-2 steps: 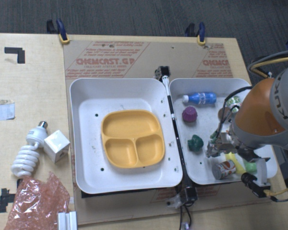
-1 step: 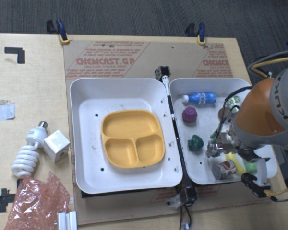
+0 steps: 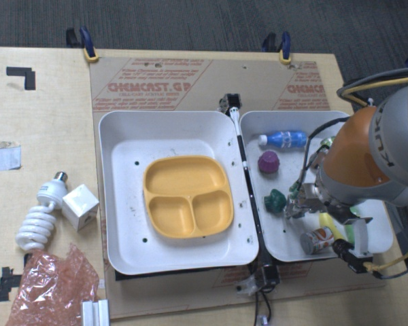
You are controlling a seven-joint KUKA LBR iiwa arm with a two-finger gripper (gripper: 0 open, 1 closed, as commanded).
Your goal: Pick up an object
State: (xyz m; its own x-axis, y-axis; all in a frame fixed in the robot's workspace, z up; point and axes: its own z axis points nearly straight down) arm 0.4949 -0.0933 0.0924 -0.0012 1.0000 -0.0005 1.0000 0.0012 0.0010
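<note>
Bench inspection, overhead slanted view: two shallow white bins sit side by side on a brown printed board. Left bin (image 3: 115,182) contains one yellow divided tray (image 3: 188,195), three compartments, lying flat near the bin's middle. Right bin (image 3: 272,246) contains a blue and white bottle (image 3: 283,140) lying on its side near the far wall, a purple round object (image 3: 268,161) just in front of it, a dark green object (image 3: 277,200) further forward, a small can (image 3: 317,240) lying near the front wall, and a yellow item (image 3: 326,221) partly covered by the arm. Grey arm (image 3: 370,158) with orange band reaches in from the right and hangs over the right bin. Gripper (image 3: 298,206) is low, just beside the green object on its right; contact between them cannot be confirmed. Whether the pincer is released or clenched cannot be determined, and no object is visibly grasped. Outside the bins, on the wooden bench to the left: a spiral light bulb (image 3: 41,212), a small white cube (image 3: 80,206) touching it, and crumpled pinkish plastic wrap (image 3: 51,291).
</note>
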